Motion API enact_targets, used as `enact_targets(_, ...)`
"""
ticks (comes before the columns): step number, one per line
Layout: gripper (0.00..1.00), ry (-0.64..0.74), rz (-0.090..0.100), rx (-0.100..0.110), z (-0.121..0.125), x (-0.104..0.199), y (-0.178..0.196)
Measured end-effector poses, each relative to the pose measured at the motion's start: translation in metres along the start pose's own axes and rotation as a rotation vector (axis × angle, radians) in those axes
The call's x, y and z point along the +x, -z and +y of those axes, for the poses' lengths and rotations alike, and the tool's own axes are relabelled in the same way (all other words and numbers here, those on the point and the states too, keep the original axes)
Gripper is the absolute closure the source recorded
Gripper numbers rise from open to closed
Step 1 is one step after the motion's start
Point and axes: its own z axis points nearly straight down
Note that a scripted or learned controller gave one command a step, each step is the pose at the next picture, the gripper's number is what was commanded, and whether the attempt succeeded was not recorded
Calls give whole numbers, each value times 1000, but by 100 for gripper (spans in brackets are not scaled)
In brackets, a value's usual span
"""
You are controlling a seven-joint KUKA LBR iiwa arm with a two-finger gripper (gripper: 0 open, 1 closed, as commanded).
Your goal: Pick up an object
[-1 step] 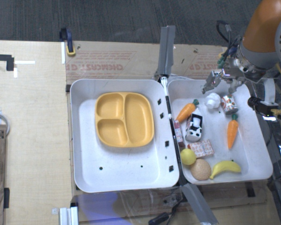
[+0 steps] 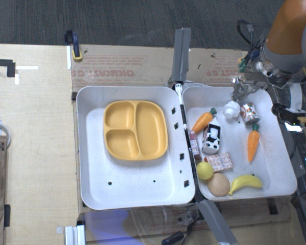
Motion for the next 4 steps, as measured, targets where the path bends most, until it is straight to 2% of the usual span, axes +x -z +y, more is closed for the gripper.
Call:
enact_targets(1,0,0,0,0,0,0,0)
enact_targets(2,0,47,-1,-24,-42,-22,-126)
enact_targets(3,0,150,0,-5,-89,-105,-92)
enact_targets(4,0,261,2,-3,-80,-98,-147)
